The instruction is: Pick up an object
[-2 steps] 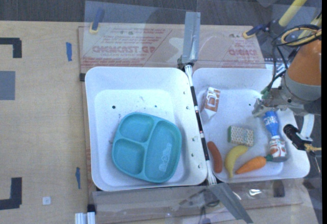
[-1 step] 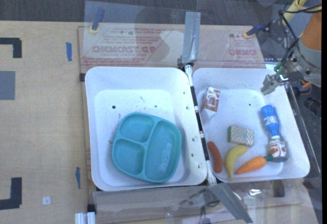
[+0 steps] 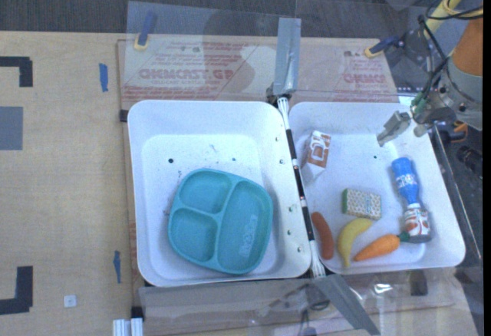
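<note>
In the right bin (image 3: 453,250) lie a white and orange carton (image 3: 318,149), a green and yellow sponge block (image 3: 361,203), a blue bottle (image 3: 404,179), a small red and white jar (image 3: 416,224), an orange carrot (image 3: 377,247), a yellow banana (image 3: 351,238) and a red sausage (image 3: 323,235). My gripper (image 3: 407,127) hangs over the bin's far right corner, just beyond the blue bottle's top. Its fingers stand open with nothing between them.
The left bin (image 3: 146,173) holds a teal divided plate (image 3: 221,221). A ridge where the two bin rims meet (image 3: 295,181) runs between them. Clear plastic panels (image 3: 207,58) stand behind both bins. Cables and the arm (image 3: 460,58) crowd the right side.
</note>
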Action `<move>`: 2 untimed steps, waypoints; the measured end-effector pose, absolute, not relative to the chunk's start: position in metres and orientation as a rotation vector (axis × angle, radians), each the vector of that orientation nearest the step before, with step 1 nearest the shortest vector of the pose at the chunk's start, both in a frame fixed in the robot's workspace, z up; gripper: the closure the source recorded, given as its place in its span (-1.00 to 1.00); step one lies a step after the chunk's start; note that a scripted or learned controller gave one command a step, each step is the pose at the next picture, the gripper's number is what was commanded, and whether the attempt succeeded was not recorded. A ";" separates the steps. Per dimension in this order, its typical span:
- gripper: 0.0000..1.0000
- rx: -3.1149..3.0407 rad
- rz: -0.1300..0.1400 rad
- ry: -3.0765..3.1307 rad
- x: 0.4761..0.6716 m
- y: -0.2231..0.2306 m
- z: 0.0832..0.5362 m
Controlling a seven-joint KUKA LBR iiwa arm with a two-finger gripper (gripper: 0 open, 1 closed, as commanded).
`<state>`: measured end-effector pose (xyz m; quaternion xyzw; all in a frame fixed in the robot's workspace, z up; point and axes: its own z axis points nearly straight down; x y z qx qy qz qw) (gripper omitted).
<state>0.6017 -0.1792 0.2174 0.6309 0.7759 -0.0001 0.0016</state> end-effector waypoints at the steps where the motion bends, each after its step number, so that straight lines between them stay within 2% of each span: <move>1: -1.00 2.074 0.005 2.371 0.578 -0.219 0.097; 2: 1.00 2.074 0.001 2.364 0.579 -0.221 0.106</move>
